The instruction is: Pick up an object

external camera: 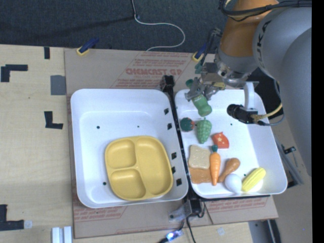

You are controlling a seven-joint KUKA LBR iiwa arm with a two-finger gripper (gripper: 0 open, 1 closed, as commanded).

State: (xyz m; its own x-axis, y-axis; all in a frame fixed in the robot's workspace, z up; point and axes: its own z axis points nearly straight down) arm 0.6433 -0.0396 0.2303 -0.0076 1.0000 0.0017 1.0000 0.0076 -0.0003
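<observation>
The green toy [203, 107] sits in the upper part of the right bin [268, 135], near that bin's left wall and a little right of the frame's centre. Its upper end is caught between the fingers of the gripper [200, 96], which are clenched on it, and the toy hangs tilted from them with its lower end toward the bottom right. Whether it touches the bin floor cannot be told.

Just below it lie a small dark green piece with a red spot [186, 124] against the left wall and a bumpy green piece [204, 130] beside that. To the right of these is a red-orange piece [220, 140]. Lower still, a slice of bread [199, 157] rests on an orange-brown block [199, 175], with a carrot [215, 167] lying upright in the frame along their right edge. A brown drumstick [231, 165] leans next to the carrot, touching a white egg [233, 183] at the bin's lower edge, and a yellow corn cob [253, 179] lies just right of the egg.

The arm [283, 39] comes in from the upper right, its orange band [243, 24] above the wrist.

The left bin [86, 135] holds a yellow divided plate [137, 167] in its lower half. Both bins stand on brown cardboard [147, 70] at the middle of the frame.
</observation>
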